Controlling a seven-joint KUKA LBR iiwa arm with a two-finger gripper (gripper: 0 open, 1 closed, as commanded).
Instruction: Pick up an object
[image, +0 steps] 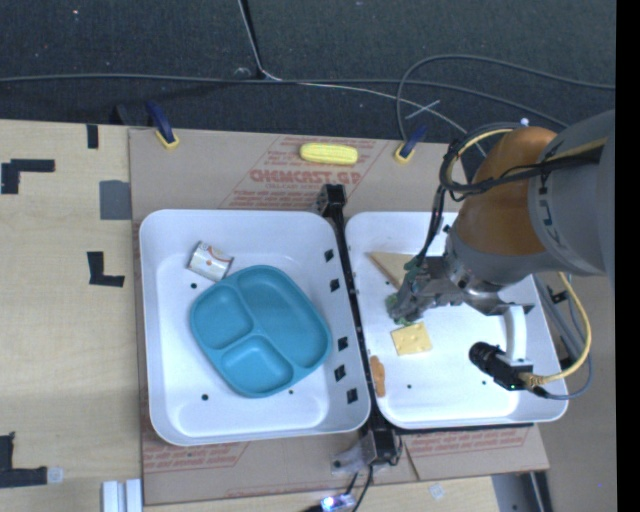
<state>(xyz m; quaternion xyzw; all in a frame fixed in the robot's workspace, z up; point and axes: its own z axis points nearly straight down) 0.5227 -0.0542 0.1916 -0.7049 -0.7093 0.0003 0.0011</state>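
- Arm (530, 200): I see the grey body with its orange band reaching in from the right, bent down over the right bin.
- Gripper (410, 300): it sits low in the right bin, near that bin's left half, over a small green object. From this angle I cannot tell whether it is released or clenched, nor whether anything is in its grasp.
- Green object (399, 312): small, partly covered by the gripper, lying on the right bin's floor just above the yellow square.
- Yellow square (411, 340): a flat, cheese-like piece, lying on the right bin's floor just below the gripper.
- Tan wedge (388, 266): a flat triangular piece in the upper left part of the right bin, close to the gripper.
- Orange piece (377, 375): small and narrow, lying against the left wall of the right bin, near the bottom.
- Right bin (470, 410): white, shallow, beside the left bin.
- Left bin (170, 350): white, shallow.
- Blue tray (258, 328): a divided plate with three compartments, lying in the middle of the left bin.
- Small can (209, 261): a silvery cylinder on its side in the left bin's upper left, just beside the blue tray.
- Yellow corn-like item (328, 153): on the cardboard beyond the bins.
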